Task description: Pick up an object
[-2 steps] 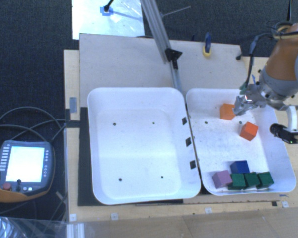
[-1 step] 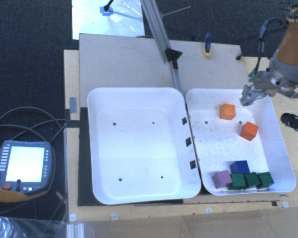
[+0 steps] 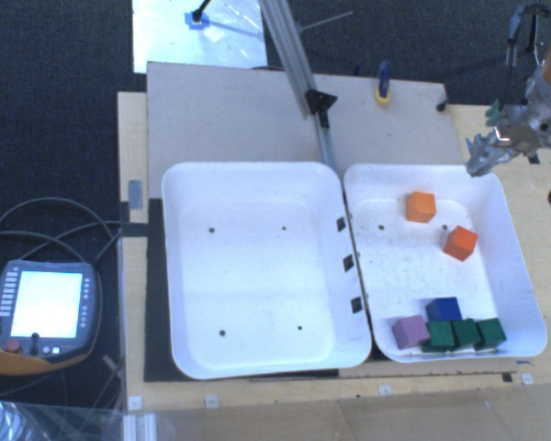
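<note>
Teach pendant [image 3: 39, 315]: lies on the dark floor at far left, screen lit pale, with black cables looping around and behind it.
Bench [image 3: 395, 118]: a pale board under both bins, with a small blue and yellow clamp [image 3: 383, 83] on its far edge.
Metal pole [image 3: 292, 49]: slants down from the top of the view to the far end of the seam between the two bins, with a black bracket near its lower end.
Left bin [image 3: 188, 246]: shallow and white, with a few small dark dots on its floor.
Right bin [image 3: 519, 274]: touches the left bin along a seam marked by three dark clips; it holds all the blocks.
Orange block [image 3: 421, 207]: in the far part of the right bin, apart from the others.
Red-orange block [image 3: 460, 243]: just right of and nearer than the orange block, not touching it.
Purple block [image 3: 409, 331]: against the near wall of the right bin, at the left end of a tight cluster.
Blue block [image 3: 444, 309]: just behind the cluster's green blocks.
Green blocks [image 3: 462, 334]: about three in a row along the near wall, right of the purple block.
Gripper [image 3: 482, 157]: over the far right corner of the right bin, well apart from every block, holding nothing visible; whether its fingers are spread or closed I cannot tell.
</note>
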You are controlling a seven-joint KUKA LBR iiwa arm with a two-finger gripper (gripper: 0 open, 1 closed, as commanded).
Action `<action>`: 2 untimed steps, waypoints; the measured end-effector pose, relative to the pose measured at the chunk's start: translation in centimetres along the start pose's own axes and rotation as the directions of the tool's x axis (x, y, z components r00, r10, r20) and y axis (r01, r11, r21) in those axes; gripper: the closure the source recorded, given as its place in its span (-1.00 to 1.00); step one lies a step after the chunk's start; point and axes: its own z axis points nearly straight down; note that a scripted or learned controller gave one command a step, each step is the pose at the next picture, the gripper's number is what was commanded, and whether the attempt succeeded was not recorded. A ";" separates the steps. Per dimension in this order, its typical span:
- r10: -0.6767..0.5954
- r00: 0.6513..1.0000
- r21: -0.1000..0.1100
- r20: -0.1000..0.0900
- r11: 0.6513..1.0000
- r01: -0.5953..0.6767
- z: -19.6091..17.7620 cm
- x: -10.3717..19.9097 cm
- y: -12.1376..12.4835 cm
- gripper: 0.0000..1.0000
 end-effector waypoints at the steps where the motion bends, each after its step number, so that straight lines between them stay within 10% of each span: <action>1: -0.006 1.000 0.006 -0.004 1.000 0.006 -0.2 5.5 0.1 1.00; 2: -0.006 1.000 0.009 -0.005 1.000 0.006 1.1 11.2 -0.6 1.00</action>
